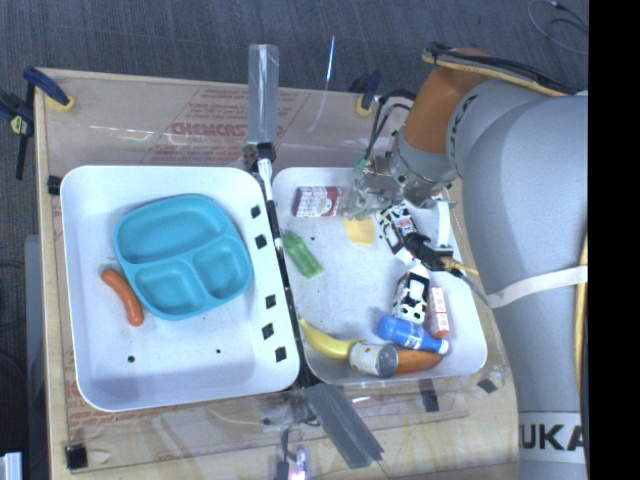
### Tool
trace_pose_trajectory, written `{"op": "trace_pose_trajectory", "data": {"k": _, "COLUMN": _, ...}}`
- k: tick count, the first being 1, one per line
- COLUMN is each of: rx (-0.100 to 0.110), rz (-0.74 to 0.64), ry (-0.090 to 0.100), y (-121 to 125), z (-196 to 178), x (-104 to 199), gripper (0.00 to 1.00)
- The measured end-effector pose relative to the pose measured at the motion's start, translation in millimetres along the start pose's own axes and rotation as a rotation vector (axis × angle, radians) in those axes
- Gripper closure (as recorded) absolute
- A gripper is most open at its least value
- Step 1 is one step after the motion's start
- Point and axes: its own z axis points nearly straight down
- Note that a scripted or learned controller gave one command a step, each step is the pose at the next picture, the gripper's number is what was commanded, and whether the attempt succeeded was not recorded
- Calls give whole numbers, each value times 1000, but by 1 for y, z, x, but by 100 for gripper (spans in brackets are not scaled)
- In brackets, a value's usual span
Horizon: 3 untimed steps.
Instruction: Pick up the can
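The can [317, 202] lies on its side at the far end of the right bin [470, 353], its red-and-white label turned up, close against the far wall and just left of a small yellow block [359, 230]. Lying flat like that it offers its rounded flank, so a grasp from above would likely have to straddle its width. The gripper [372, 190] hangs over that same far end, just right of the can and above the yellow block, which suits an approach to the can; whether it is open or closed I cannot tell, as dark cabling and the wrist clutter that spot, and nothing is seen held there. The arm [520, 198] reaches in from the right and covers the bin's right wall. The rest of the clutter sits toward the near end: a banana [325, 340], a blue bottle [410, 333], an orange carrot [418, 362] and a black-and-white carton [411, 296], with a green piece [301, 254] by the left wall, so the can's neighbourhood is fairly open apart from the block. The left bin [90, 368] holds a blue divided plate [182, 255] and a sausage [122, 295], well apart from the work. Both bins rest on the table [140, 118].
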Motion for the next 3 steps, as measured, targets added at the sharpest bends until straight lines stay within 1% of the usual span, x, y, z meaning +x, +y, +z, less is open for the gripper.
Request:
{"op": "trace_pose_trajectory", "data": {"k": 1, "rx": -1, "rz": 25, "ry": 1, "y": -10, "z": -126, "x": 71, "gripper": 100}}
{"op": "trace_pose_trajectory", "data": {"k": 2, "rx": 2, "rz": -16, "ry": 0, "y": -21, "z": -143, "x": 149, "gripper": 100}}
{"op": "trace_pose_trajectory", "data": {"k": 3, "rx": 1, "rz": -5, "ry": 0, "y": -29, "z": -156, "x": 196, "gripper": 100}}
